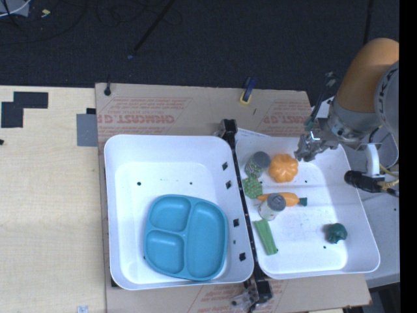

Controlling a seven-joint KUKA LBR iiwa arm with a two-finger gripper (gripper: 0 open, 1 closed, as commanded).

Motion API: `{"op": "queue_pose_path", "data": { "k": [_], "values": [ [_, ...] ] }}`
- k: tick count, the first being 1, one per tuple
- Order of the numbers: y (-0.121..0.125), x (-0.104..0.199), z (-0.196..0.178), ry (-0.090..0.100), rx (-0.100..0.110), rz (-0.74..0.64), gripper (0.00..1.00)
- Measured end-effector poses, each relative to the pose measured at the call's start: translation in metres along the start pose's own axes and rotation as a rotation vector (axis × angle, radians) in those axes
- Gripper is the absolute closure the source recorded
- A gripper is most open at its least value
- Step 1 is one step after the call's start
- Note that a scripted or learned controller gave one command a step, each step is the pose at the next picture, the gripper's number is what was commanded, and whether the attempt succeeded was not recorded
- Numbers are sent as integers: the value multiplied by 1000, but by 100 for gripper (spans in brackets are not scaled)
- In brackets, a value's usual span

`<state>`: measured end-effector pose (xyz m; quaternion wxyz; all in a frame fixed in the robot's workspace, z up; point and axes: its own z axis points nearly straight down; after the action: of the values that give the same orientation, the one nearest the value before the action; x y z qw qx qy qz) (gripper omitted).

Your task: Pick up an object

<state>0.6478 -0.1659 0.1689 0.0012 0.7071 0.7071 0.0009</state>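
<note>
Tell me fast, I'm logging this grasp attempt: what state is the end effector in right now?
End effector: cannot be told. It sits over the back edge of the right bin, just right of the orange pumpkin-shaped toy, with nothing visibly held.

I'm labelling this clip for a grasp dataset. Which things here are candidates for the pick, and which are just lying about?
For the pick, all in the right bin:
orange pumpkin
carrot
green stick
dark green lump
grey-capped bottle
tool

Just lying about:
blue divided plate in the left bin
blue-yellow clamp
</note>
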Motion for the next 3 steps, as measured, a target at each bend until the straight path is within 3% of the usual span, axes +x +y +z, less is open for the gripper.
{"op": "queue_pose_path", "data": {
  "k": [1, 3],
  "values": [
    [1, -1, -53, 0, 1, -1, 100],
    [-31, 95, -44, 3, 7, -2, 100]
  ]
}}
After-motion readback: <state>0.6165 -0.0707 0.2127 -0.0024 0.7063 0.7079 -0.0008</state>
